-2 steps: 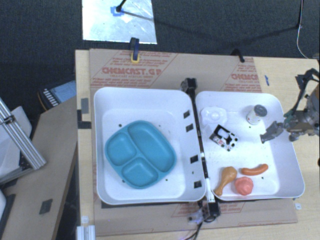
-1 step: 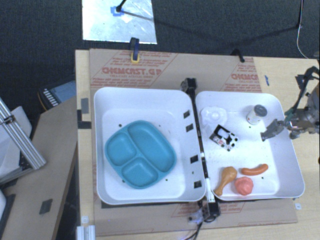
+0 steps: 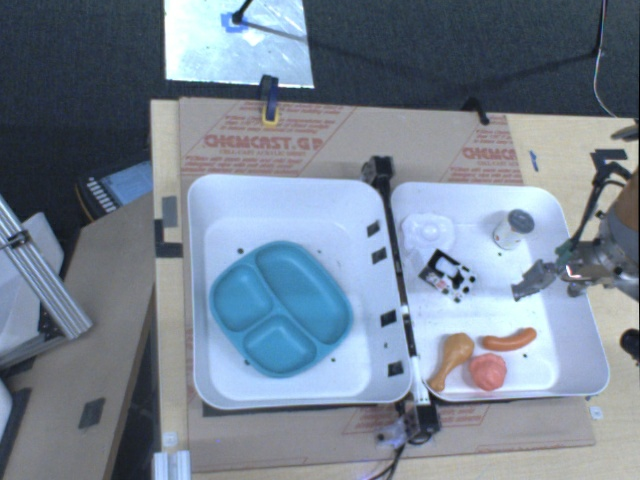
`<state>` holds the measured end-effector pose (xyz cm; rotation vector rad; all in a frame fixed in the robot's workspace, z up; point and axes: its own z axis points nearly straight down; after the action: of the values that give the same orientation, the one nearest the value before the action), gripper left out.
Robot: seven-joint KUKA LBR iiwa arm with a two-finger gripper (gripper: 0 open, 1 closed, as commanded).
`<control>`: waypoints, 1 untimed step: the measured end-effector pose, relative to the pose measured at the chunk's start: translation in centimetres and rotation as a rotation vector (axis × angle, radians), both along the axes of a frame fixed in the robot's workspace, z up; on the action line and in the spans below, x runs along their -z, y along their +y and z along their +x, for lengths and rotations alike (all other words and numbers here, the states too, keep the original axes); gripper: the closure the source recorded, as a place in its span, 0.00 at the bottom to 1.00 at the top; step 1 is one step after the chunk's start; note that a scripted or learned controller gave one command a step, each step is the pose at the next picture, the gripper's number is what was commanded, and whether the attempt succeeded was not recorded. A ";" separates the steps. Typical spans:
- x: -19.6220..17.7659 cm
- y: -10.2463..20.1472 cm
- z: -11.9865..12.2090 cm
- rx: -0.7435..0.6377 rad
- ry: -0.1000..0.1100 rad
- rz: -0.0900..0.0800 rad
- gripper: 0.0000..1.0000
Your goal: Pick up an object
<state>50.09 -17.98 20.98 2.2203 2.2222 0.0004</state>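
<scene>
nothing lifted yet, arm at the right bin's edge

the gripper (image 3: 530,283) hung over the right side of the right bin (image 3: 580,268), and whether it was wide or narrow could not be told; nothing showed in it. the candidates lay in that bin: a sausage (image 3: 509,340), a drumstick (image 3: 452,358) and a pink lump (image 3: 488,371) near, a black-and-white piece (image 3: 447,272) in the middle, a small cup (image 3: 514,227) far. a blue tray (image 3: 281,307) lay in the left bin (image 3: 200,268). the whole pick seemed left to do.
</scene>
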 end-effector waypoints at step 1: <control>4.8 0.6 -0.7 0.000 0.002 0.001 0.00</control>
<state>49.36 -17.37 16.18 2.2217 2.2237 -0.0003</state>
